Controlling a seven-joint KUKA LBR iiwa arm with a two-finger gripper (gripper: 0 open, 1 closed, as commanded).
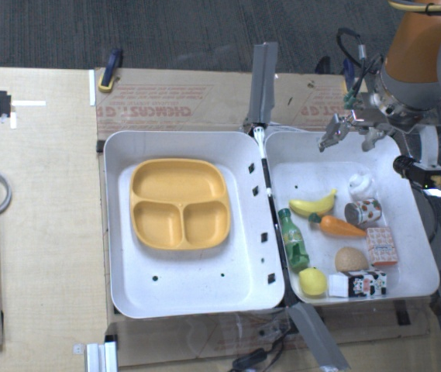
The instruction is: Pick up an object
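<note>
The arm [425,37] is being held bent over the right bin's [406,285] far edge, the gripper [352,134] empty, fingers spread; the banana [313,204] is lying inside that bin.

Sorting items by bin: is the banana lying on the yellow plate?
No, the banana lies in the right bin, apart from the yellow plate.

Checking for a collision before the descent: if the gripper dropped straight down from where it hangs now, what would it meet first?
Probably bare bin floor. The gripper hangs over the far edge of the right bin, apart from the banana and the other items; depth is unclear, so it might clip the rim.
</note>
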